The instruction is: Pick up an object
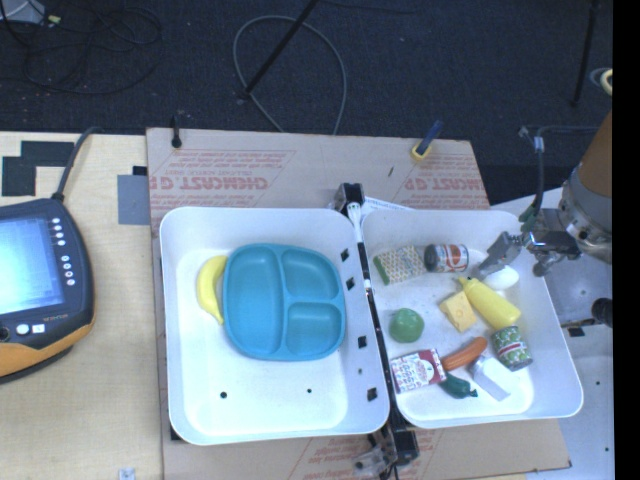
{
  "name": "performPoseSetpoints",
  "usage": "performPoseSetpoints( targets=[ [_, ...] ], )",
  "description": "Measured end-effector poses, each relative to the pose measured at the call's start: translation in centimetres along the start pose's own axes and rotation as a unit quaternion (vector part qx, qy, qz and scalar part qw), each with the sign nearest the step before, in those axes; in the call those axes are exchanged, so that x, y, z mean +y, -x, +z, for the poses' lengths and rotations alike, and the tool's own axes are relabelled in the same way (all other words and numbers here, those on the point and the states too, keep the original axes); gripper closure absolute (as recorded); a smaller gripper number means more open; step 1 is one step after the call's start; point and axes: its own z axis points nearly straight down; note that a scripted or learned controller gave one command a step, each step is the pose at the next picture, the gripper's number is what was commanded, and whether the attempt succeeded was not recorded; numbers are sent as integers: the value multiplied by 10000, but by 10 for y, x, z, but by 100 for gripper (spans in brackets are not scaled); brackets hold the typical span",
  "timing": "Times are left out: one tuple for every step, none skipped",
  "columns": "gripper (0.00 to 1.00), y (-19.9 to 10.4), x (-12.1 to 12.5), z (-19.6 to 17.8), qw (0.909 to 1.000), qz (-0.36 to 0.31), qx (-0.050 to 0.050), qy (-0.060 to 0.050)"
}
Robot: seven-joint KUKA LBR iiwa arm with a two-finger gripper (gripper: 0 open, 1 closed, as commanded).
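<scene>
- Yellow bottle (pixel 491 303) — in the right bin (pixel 560 393), long axis slanting down-right, just beside the cheese (pixel 459 311).
- Gripper (pixel 520 251) hangs just up-right of it — fingers apart, holding nothing.

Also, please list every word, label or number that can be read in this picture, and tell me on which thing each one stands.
"CHEMCAST G.P.": printed in red on the brown board under the bins, upside down and repeated.
Red and white carton: print too small to read.
Small can: label blurred.
Patterned packet: unreadable.
Green cup: unreadable.
Handheld screen at left: glowing, no legible text.
</scene>
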Motion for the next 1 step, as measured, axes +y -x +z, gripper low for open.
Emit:
performPoseSetpoints(
  targets=[
    [0,36,39,127,10000,-3,1,-23]
  ],
)
